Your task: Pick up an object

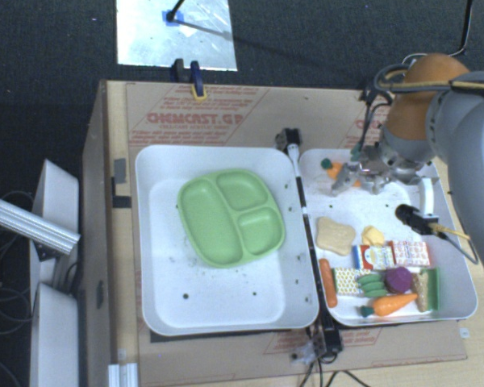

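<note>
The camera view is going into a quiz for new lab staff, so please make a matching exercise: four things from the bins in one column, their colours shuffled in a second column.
Things:
1. Divided plate in the left bin
2. Toy carrot at the right bin's near edge
3. Round toy just above the carrot
4. Bread slice

Colours:
A. purple
B. tan
C. light green
D. orange

Pairs: 1-C, 2-D, 3-A, 4-B

Glossy green plastic tray (230, 218)

arm (468, 127) cut off at right edge
</note>
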